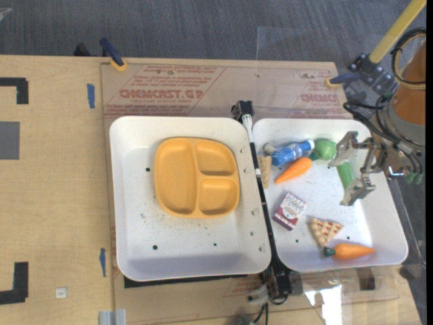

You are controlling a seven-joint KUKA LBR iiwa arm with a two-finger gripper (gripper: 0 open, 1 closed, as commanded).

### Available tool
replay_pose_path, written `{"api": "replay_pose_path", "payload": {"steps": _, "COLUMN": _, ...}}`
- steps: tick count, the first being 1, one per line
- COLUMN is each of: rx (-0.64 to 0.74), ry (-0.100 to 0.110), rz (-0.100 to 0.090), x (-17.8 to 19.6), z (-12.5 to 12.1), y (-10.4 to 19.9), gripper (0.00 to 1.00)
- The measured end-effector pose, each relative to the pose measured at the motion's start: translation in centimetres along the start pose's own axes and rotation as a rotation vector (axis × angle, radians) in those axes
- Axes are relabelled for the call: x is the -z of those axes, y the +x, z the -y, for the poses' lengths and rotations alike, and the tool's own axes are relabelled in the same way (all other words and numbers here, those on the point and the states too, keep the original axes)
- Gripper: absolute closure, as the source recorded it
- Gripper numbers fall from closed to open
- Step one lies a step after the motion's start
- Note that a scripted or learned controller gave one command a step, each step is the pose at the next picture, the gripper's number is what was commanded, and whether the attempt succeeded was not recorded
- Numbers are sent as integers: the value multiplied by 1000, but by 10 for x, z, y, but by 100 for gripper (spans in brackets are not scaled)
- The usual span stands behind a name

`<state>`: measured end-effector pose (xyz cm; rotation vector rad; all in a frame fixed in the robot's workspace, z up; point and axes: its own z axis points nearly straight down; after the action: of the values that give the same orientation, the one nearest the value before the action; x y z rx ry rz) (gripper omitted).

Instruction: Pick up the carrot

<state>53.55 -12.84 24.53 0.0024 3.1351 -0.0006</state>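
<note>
**Open gripper over the right bin, two carrots in reach**

The gripper (356,168) hangs over the right side of the right bin (399,239), its two fingers spread apart with nothing between them; one fingertip sits near the top of the bin, the other lower down, and a green piece (346,175) lies just under the gap.

From the gripper, at about nine o'clock and near, lies a carrot (293,170), orange, tilted with its thick end up toward the right and its tip down to the left. Its upper end touches or nearly touches a blue bottle (291,152) and a green round item (324,149) at ten o'clock. A second carrot (348,251), with a green stub at its left end, lies at six o'clock near the bin's lower rim, just beside a waffle-patterned wedge (325,229). A small red-and-white packet (289,210) sits at about eight o'clock. The left bin (128,202) holds a yellow divided plate (197,177), well apart from all this.

Both carrots look like toy plastic food: probably light, stiff and rather smooth, so apt to squirt out of a pinch along the taper. My judgement is to grip across the thick middle, fingers square to the long axis. The lower carrot stands freer of neighbours; the upper one is crowded at its thick end.
</note>
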Motion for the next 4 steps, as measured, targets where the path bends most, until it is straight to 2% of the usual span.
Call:
{"api": "replay_pose_path", "payload": {"steps": 1, "rx": -242, "ry": 2, "rz": 4, "x": 11, "z": 33, "y": -66, "gripper": 0}}
{"api": "replay_pose_path", "payload": {"steps": 2, "rx": -262, "ry": -2, "rz": -14, "x": -111, "z": 19, "y": -75, "gripper": 0}}
{"api": "replay_pose_path", "payload": {"steps": 3, "rx": -469, "ry": 2, "rz": -6, "x": -149, "z": 25, "y": -105, "gripper": 0}}
{"api": "replay_pose_path", "payload": {"steps": 4, "rx": -509, "ry": -2, "rz": 4, "x": -156, "z": -33, "y": -59, "gripper": 0}}
